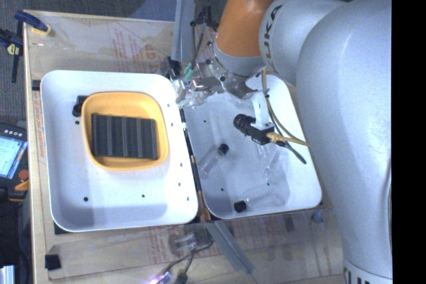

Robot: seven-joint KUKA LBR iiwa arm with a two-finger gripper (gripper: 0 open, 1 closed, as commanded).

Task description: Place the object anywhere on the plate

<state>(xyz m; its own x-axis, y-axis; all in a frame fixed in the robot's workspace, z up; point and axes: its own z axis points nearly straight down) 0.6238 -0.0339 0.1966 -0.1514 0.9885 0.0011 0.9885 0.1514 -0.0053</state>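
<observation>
Plate (pixel 124 106): mid left bin (pixel 60 203), rims free | jaws (pixel 193 91): at divider, state unclear

It was a robotics lab or test cell. A large grey industrial arm (pixel 333 96) with an orange band reached over a plywood bench (pixel 100 33) that bore two shallow white bins (pixel 60 196) side by side. Clamps (pixel 32 21) gripped the bench edge, loose cables (pixel 180 263) lay at its front, and a handheld control pendant (pixel 12 156) with a lit screen sat at the left.

glossy white plastic bins (pixel 60 143), wooden bench (pixel 120 36)
</observation>
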